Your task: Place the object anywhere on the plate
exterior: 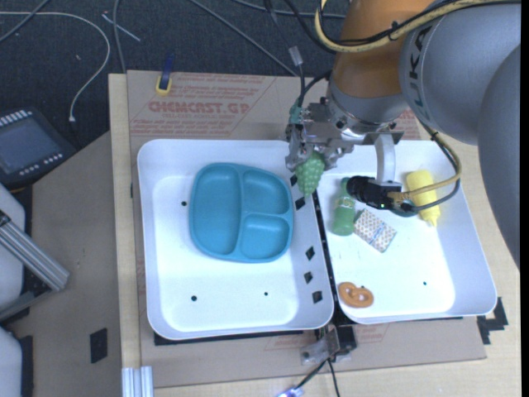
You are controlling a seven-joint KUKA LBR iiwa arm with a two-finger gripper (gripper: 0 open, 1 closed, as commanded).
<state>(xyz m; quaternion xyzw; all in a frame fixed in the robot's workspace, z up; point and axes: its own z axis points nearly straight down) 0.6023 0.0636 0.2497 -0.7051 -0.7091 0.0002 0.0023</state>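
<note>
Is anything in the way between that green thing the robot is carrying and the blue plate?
Nothing visible. The green thing sits in the gripper right beside the blue plate, near the plate's right edge.

Plastics, cardboard, painted metal

Smooth, faintly glossy blue plastic plate (242,212); matt white plastic bins (165,296); dull brown cardboard (207,98) printed in red; bumpy green object (312,173) at bare-metal pincer (312,157); glossy orange band (376,35) on satin grey arm (471,56); shiny yellow toy (423,193); crinkled printed packet (376,230).
</note>
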